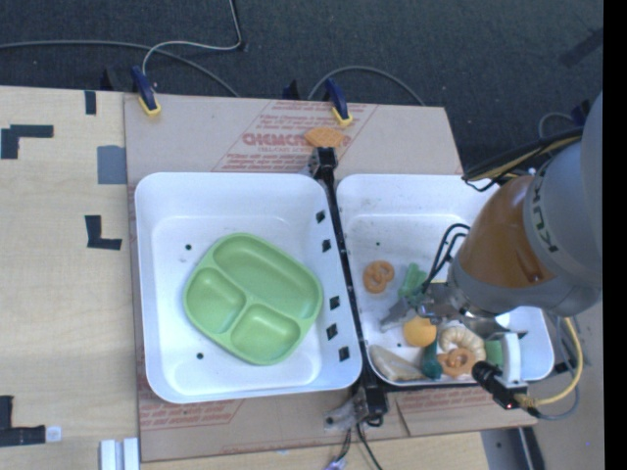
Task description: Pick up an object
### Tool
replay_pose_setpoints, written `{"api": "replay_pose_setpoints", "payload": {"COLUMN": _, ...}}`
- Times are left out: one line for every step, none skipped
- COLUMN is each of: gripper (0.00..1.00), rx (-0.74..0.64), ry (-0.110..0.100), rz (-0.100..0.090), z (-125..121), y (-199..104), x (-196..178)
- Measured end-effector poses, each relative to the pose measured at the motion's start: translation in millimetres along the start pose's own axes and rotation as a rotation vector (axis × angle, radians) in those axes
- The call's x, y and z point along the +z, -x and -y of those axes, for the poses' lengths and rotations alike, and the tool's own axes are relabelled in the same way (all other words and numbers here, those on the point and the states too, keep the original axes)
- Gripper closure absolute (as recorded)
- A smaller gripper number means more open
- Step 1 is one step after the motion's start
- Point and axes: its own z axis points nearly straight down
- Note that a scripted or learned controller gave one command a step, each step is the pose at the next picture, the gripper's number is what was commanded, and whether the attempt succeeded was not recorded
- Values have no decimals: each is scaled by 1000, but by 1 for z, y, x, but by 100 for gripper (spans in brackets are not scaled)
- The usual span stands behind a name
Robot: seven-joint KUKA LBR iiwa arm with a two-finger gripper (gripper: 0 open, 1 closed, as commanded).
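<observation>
1. Well, the left bin (157, 262) holds a glossy green divided tray (253, 298).
2. The right bin (392, 199), lower right, holds small toy foods (421, 333) under the gripper (416, 302).

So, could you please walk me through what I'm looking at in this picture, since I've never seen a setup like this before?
Gladly. The picture comes from a single camera fixed above a bench, looking down at a slant. The large grey shape with an orange band on the right is a robot arm, reaching in from that side. Its hand is low over the right white bin, among the objects there; I cannot tell from here whether it grips anything. That bin holds a small pile of toy-like pieces: an orange round one, a yellow ball-like one, a ring shaped like a doughnut and some green bits. The left white bin holds a green divided plate with three compartments. Both bins sit on a cardboard sheet held by blue clamps.
</observation>
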Motion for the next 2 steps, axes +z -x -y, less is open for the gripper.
{"api": "replay_pose_setpoints", "payload": {"gripper": 100, "rx": -1, "ry": 2, "rz": 0, "z": -1, "y": 0, "x": -10}}
{"api": "replay_pose_setpoints", "payload": {"gripper": 100, "rx": -4, "ry": -2, "rz": -3, "z": -70, "y": -51, "x": -98}}
